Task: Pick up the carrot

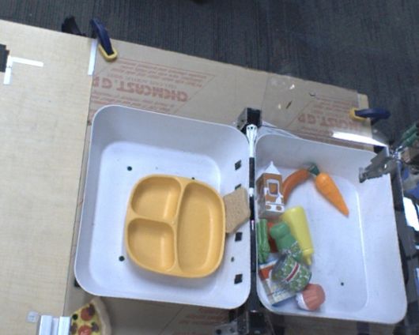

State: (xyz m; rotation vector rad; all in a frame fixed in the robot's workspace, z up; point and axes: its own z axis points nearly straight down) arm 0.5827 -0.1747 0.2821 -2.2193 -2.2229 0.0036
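Carrot (pixel 333 192) lies flat in the right bin (pixel 368 271), upper middle, tip toward the lower right, leafy end touching a second orange piece (pixel 295 182). Open floor on its right side, so likely reachable from there. Other toy foods crowd the bin's left wall. Left bin (pixel 102 184) carries a yellow divided plate (pixel 177 225). End effector (pixel 391 159) sits over the right bin's upper right corner, apart from the carrot; open or closed, cannot tell

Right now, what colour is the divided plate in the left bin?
Yellow; the camera view shows the divided plate plainly.
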